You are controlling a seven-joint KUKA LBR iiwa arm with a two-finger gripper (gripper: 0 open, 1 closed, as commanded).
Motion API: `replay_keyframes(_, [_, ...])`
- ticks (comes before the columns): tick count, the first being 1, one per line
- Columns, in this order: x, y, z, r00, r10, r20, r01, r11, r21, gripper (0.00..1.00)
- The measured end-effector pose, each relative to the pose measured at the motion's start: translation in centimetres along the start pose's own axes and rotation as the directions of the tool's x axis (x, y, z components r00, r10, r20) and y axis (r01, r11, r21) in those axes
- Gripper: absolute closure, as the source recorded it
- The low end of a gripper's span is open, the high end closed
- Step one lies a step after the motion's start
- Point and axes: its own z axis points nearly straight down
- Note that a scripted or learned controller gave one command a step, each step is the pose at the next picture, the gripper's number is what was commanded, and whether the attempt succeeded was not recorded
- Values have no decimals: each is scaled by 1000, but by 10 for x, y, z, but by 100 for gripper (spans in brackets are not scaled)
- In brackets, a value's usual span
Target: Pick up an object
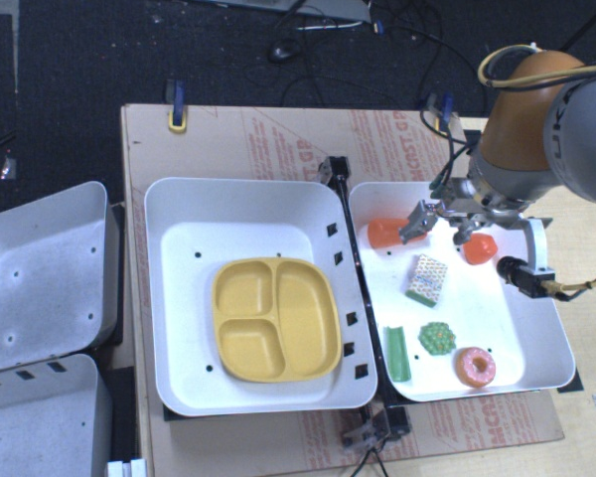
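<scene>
The pincer (440,226) hangs with fingers spread over the right bin (546,341), just above the patterned block (427,278). Below that block lie a green broccoli piece (437,338) and a pink donut (475,366).

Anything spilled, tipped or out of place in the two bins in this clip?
Nothing stands out. The yellow divided plate lies flat in the left bin. The patterned block, green stick, broccoli piece and donut all sit inside the right bin.
</scene>
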Motion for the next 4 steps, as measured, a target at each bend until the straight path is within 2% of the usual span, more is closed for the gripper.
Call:
replay_keyframes(1, [8, 0, 59, 1000, -1, 0, 1, 1000, -1, 0])
replay_keyframes(2, [7, 1, 48, 1000, 0, 0, 0, 1000, -3, 100])
replay_keyframes(4, [4, 6, -75, 1000, -4, 1, 4, 1000, -7, 100])
